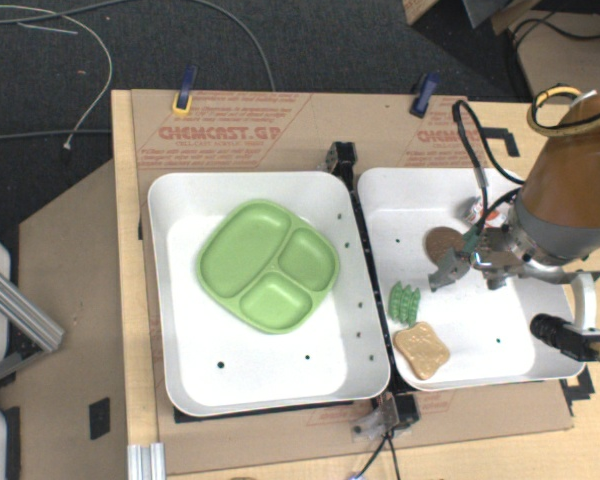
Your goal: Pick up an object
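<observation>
My gripper (470,276) hangs over the middle of the right bin (500,353), its two dark fingers spread open with bare white floor between them. A brown round object (440,240) lies just up and left of the left fingertip, partly hidden by the wrist. A small green knobbly object (405,302) sits by the bin's left wall. A tan bread-shaped piece (421,350) lies at the front left corner. None of these is between the fingers.
The left bin (180,358) holds a green three-compartment plate (268,265). A black clamp (341,156) sits at the back where the bins meet. Cables (480,163) trail from the arm over the right bin's back edge.
</observation>
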Available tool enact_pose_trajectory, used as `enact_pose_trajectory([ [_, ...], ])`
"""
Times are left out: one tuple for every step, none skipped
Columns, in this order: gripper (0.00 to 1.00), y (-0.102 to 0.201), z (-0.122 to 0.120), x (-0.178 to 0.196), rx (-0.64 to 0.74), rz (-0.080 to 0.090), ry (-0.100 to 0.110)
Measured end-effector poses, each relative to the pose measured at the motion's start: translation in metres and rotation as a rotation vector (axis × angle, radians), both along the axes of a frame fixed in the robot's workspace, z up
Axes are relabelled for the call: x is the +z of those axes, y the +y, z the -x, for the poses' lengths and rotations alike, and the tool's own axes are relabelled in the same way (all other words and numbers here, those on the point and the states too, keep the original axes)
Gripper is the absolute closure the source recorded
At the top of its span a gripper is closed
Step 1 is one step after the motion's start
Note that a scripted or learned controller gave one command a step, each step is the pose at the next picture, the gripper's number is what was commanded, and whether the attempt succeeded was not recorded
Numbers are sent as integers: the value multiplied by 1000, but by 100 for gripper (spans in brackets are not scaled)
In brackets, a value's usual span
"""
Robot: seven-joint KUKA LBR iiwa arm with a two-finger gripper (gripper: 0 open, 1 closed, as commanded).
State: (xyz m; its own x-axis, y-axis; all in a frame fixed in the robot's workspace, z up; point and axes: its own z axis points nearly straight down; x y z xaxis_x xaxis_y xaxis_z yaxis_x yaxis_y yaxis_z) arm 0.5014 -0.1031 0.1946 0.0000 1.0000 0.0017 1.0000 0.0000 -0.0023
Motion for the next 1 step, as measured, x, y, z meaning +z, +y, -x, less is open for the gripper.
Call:
enact_pose_trajectory([
  [0,7,1,-42,0,0,0],
])
